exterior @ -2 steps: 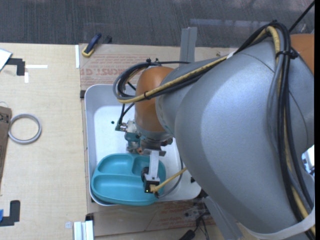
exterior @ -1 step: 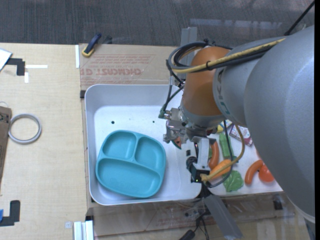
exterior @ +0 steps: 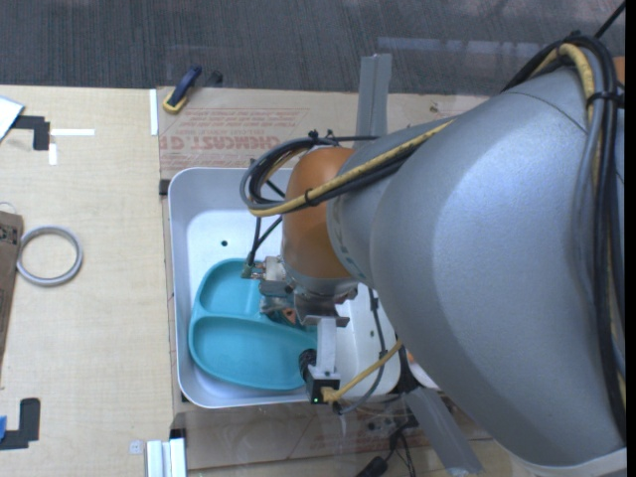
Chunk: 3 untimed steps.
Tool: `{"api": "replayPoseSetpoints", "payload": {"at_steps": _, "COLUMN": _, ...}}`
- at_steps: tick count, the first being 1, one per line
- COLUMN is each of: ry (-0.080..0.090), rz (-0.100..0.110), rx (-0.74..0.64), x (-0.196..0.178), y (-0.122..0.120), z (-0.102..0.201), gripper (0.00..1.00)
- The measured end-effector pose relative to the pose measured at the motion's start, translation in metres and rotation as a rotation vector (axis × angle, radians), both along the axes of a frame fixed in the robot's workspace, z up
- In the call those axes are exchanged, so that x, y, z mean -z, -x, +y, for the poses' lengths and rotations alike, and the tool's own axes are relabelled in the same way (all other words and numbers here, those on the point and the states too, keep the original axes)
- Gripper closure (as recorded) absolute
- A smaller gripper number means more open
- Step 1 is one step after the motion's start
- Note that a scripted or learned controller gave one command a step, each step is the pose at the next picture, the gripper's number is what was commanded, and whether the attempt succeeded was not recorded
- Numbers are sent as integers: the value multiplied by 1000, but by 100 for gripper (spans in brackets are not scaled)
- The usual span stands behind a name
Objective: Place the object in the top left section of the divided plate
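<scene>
A teal divided plate lies in the left white bin, with a small section at its upper left and a large section along the front. My gripper hangs low over the plate's upper right part, at the end of the grey arm with its orange band. A small orange-brown bit shows right under the gripper, too small and shadowed to identify. The arm hides the plate's right side and most of the bin behind it.
A roll of tape lies on the wooden bench at the left. A blue and yellow tool rests by the cardboard sheet behind the bin. Black cables loop around the wrist.
</scene>
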<state>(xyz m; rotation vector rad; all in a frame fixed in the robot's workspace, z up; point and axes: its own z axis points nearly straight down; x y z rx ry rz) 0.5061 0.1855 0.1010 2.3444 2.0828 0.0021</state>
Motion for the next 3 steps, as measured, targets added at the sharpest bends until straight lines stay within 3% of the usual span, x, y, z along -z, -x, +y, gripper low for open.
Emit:
{"api": "replayPoseSetpoints", "payload": {"at_steps": 1, "ry": 25, "rz": -28, "rx": -298, "x": 0, "y": 11, "z": 13, "gripper": 100}}
{"api": "replayPoseSetpoints", "payload": {"at_steps": 3, "ry": 38, "rz": -32, "rx": -785, "x": -2, "y": 7, "z": 5, "gripper": 100}}
